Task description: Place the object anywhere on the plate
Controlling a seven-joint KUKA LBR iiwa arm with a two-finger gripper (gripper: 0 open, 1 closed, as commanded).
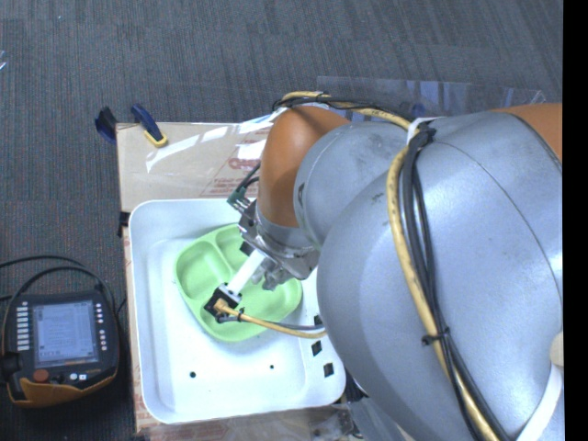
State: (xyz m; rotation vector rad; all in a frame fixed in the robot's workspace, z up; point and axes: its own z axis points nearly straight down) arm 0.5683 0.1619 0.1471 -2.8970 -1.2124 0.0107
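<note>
- I see the gripper above the green plate, which lies in the white bin.
- I cannot tell if it is parted or closed.

There are 1 green plate, 1 white bin, 1 grey arm, 1 teach pendant and 2 clamps.

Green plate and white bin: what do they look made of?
Green plate: likely moulded plastic, smooth with a slight sheen; uniform pale green colour, rounded divider ridges. White bin: probably plastic too, smooth with a one-piece look and rounded corners; coated metal can't be ruled out.
</note>
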